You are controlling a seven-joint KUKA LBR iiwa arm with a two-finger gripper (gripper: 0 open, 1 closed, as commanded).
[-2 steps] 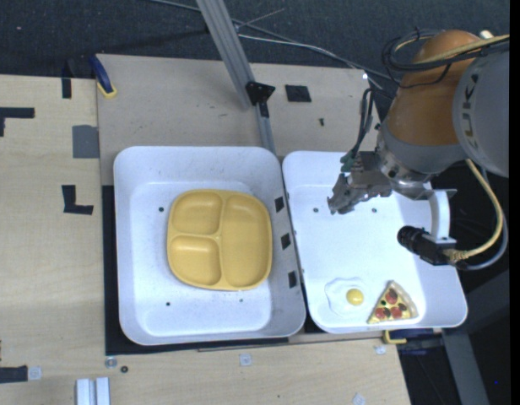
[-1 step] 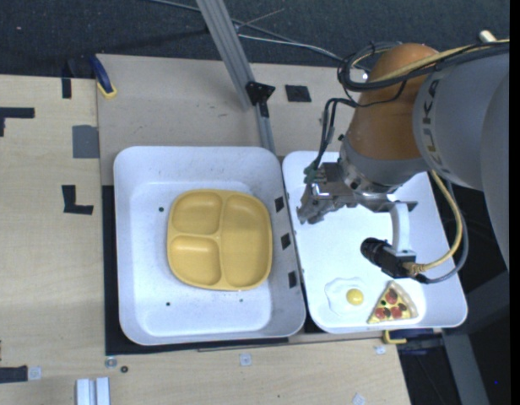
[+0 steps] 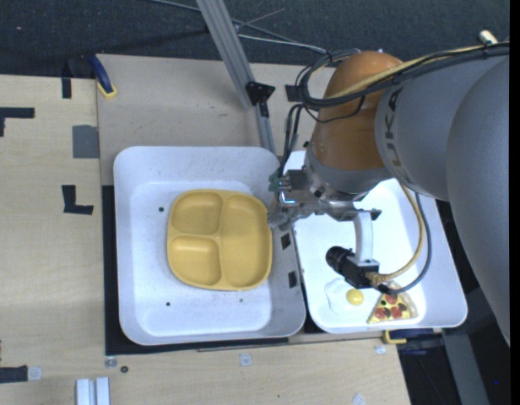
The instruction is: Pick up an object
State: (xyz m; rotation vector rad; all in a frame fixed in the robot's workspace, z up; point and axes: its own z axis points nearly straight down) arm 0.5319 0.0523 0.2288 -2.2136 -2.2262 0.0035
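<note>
The pizza slice (image 3: 392, 310), a small toy wedge with red and green dots on yellow, lies at the near edge of the right bin (image 3: 450, 310). Just beside it on its left, close enough that they may touch, lies a toy fried egg (image 3: 351, 296), white with a round yellow yolk. Both rest flat on the bin floor, uncovered by the arm.

Across the wall between the bins, the left bin (image 3: 142, 310) holds a yellow plate (image 3: 219, 239) with three compartments. The plate sits flat near the middle of the bin, slightly toward the right wall, and nothing lies in its compartments.

The gripper (image 3: 285, 199) hangs over the dividing wall, just beside the plate's right rim and farther back than the egg and the pizza slice. It is seen from above, under the wrist, so it cannot be told whether it is released or clenched, and nothing can be seen in its grasp.

Behind and above it, the arm (image 3: 361, 116) reaches in from the right. Its orange band sits over the far half of the right bin, and its grey body covers the right side of the view.

Farther back, a slanted grey metal post (image 3: 230, 49) rises from the far edge of the left bin. A blue and yellow clamp (image 3: 103, 78) sits at the far left corner of the wooden bench (image 3: 40, 251).
</note>
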